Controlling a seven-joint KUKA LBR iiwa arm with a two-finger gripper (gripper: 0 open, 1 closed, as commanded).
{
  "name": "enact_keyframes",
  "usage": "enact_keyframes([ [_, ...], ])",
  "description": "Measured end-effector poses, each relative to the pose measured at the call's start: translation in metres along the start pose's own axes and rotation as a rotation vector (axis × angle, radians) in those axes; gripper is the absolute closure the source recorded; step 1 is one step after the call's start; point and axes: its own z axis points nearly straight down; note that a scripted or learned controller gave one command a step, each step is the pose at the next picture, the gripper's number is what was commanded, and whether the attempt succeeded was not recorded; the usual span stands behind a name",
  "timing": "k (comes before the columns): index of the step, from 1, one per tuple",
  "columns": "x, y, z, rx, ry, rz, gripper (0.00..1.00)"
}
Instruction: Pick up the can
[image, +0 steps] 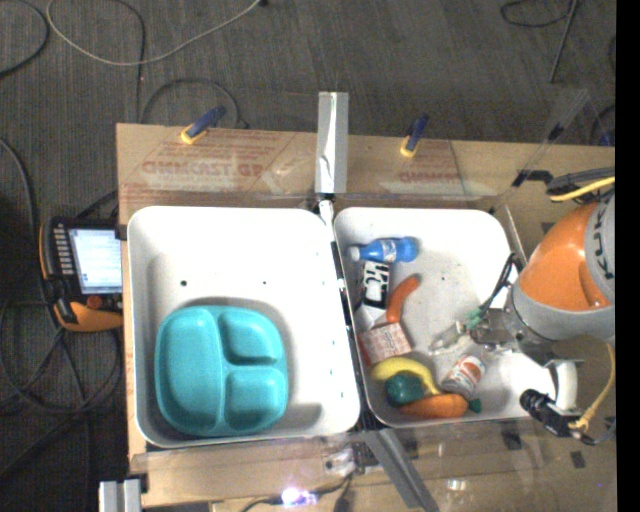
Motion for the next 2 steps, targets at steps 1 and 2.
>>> enact_keyframes([
  [1, 0.0002, -0.0003, -0.0054, 0.007, 0.002, -0.002, 1.00],
  [2, 0.0002, -0.0006, -0.0051, 0.008, 0.002, -0.002, 0.00],
])
